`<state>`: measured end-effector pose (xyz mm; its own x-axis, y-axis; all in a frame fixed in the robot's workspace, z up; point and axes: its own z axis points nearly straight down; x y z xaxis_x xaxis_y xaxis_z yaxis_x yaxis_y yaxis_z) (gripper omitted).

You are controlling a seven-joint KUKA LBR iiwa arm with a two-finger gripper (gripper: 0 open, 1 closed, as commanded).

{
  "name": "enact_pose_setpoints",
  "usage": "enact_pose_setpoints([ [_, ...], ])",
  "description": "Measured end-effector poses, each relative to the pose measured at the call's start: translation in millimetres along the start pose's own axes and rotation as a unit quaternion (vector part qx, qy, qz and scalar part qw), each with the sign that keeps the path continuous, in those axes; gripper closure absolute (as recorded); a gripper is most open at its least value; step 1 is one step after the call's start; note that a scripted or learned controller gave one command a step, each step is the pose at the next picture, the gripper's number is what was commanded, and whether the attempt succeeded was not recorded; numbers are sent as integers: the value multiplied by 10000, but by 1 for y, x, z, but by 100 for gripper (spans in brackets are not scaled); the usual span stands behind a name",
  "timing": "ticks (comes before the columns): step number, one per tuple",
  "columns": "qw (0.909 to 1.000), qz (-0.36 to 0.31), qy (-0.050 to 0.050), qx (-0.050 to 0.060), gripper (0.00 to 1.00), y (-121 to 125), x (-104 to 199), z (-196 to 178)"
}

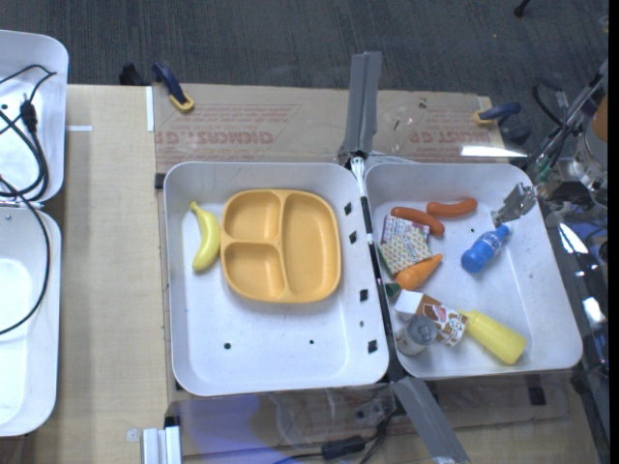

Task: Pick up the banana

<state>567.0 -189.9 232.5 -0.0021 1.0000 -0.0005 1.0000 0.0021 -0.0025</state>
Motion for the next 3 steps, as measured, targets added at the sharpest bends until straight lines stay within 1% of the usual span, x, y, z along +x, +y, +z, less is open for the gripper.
enact_pose_setpoints([
  [1, 9995, -306, 0, -14, 0, -54, -19, 130],
  [2, 9899, -1415, 5, -4, 0, -90, 21, 142],
  [3, 9553, -2957, -5, -20, 0, -89, -7, 141],
])
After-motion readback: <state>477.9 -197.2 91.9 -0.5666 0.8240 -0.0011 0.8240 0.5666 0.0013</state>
